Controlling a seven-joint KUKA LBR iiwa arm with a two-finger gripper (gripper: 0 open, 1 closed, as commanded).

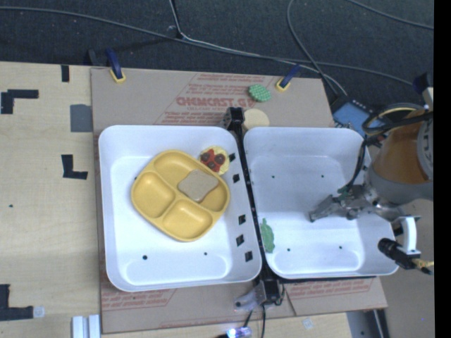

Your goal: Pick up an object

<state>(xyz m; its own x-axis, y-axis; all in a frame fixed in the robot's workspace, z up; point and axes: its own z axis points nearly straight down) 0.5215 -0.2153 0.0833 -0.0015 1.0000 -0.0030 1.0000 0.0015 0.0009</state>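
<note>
Overhead, we saw the grey two-finger gripper low in the right shallow white bin, its fingers nearly together on nothing, bare floor all around. A small green leafy piece lay against that bin's left wall. The yellow divided plastic plate sat in the left white bin.

Red "CHEMCAST" lettering is printed on the brown board under the bins.
</note>
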